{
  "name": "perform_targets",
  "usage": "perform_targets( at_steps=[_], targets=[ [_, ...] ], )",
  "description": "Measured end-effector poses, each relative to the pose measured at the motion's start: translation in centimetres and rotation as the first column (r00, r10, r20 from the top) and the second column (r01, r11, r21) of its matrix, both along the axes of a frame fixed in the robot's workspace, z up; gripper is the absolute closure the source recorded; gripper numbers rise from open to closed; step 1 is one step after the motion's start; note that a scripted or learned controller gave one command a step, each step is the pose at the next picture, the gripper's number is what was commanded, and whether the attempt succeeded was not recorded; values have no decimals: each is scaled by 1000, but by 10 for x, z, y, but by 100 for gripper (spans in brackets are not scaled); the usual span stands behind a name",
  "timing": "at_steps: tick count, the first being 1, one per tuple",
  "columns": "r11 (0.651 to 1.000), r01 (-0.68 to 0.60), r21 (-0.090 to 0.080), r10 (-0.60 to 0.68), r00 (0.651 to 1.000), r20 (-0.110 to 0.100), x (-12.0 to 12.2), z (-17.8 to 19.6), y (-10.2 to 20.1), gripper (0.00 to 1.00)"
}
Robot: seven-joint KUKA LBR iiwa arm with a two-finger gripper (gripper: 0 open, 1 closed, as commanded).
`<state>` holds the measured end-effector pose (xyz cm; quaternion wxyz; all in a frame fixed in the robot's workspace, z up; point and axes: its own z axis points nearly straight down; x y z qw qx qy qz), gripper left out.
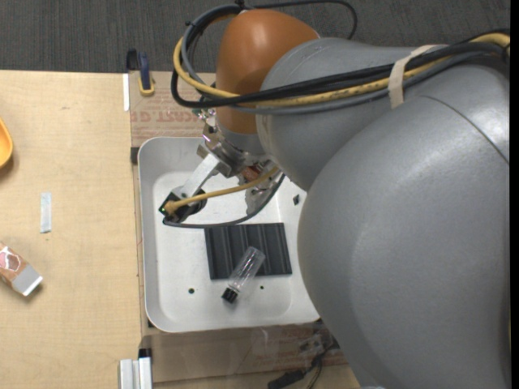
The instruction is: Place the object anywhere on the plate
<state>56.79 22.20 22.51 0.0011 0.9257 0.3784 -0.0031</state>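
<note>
The clear vial (243, 271) is being shown lying slantwise across the lower edge of the black ribbed plate (263, 245), its dark cap end overhanging the white bin (162, 302) floor. The gripper (242, 173) is being held just above the plate, its opening impossible to tell. A roll off the ribs is being risked if the round vial is nudged.

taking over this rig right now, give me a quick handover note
Gripper: tucked under the wrist over the far half of the white bin; open or shut can't be told.
Clear vial: lying tilted in the bin, body on the black ribbed plate, black cap end past the plate's near edge.
Done: vial partly on the plate.
Left: if that doesn't count, regrasp and set it fully on.
</note>
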Motion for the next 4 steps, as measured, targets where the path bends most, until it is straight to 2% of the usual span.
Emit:
perform_targets(
  at_steps=[1, 2, 3, 4],
  targets=[
    [993, 117, 1, -117, 993, 1, -45, -22, 5, 0],
    [906, 422, 1, -422, 906, 5, 3, 0, 4, 0],
    [904, 428, -2, -428, 904, 5, 4, 9, 1, 100],
    [942, 335, -2, -335, 942, 2, -56, -33, 5, 100]
  ],
)
